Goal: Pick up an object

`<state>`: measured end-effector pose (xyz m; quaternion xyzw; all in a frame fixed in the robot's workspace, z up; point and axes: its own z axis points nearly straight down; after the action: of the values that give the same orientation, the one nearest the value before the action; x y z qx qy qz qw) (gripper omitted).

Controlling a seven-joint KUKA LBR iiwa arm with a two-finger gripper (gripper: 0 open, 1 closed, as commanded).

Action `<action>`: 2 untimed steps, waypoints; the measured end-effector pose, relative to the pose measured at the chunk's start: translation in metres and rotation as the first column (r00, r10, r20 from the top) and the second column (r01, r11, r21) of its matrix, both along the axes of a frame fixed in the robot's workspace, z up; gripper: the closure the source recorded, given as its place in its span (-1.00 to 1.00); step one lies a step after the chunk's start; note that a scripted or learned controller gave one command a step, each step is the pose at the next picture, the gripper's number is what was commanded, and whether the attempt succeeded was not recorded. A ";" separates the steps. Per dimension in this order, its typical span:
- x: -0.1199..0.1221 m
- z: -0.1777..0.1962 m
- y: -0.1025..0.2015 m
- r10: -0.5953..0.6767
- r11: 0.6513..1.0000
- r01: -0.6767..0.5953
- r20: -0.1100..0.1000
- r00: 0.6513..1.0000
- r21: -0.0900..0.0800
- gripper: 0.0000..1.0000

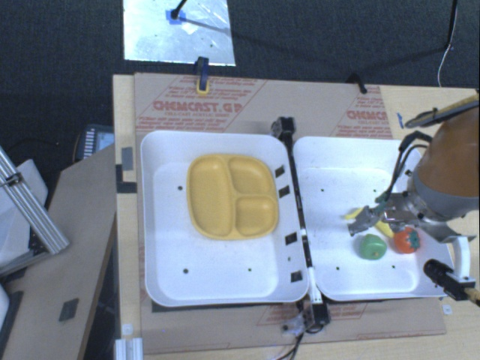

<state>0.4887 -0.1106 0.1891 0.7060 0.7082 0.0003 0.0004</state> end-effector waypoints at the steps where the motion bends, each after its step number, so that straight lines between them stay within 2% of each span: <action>1: 0.002 -0.054 0.011 -0.001 1.000 0.001 -0.005 1.000 0.002 -1.00; 2: 0.002 -0.107 0.011 -0.003 1.000 0.003 -0.004 1.000 0.002 -1.00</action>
<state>0.4902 -0.0993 0.0824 0.7070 0.7073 -0.0006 -0.0016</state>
